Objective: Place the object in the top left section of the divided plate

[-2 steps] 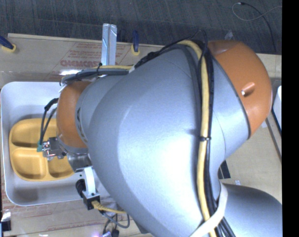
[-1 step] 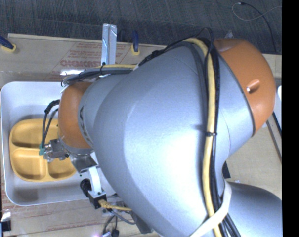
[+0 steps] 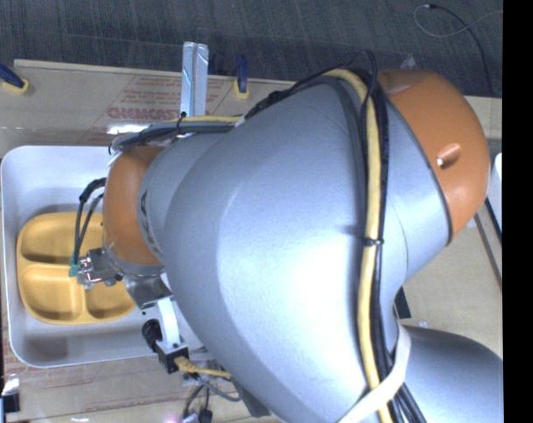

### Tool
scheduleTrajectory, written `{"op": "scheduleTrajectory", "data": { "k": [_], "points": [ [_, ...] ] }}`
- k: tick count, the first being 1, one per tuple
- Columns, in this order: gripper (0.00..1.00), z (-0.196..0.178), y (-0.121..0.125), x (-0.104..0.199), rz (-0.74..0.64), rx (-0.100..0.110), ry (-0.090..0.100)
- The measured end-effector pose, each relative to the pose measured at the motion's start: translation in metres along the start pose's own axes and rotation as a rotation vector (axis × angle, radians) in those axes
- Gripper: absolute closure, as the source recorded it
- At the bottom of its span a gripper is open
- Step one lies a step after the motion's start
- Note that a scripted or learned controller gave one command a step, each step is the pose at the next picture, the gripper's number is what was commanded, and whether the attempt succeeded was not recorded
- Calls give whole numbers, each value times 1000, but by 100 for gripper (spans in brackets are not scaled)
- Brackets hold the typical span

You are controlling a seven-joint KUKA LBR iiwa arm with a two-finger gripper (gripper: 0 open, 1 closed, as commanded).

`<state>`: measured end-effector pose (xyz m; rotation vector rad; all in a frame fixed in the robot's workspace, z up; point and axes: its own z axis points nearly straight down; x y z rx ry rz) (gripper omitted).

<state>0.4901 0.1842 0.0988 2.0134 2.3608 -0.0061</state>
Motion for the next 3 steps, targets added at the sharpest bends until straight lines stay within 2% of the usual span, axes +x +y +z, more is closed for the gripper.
{"op": "scheduleTrajectory", "data": {
  "k": [1,3],
  "points": [
    [0,0,0,-1,-18,0,1],
    [0,0,-2,-5,-364,13,3]
  ]
}}
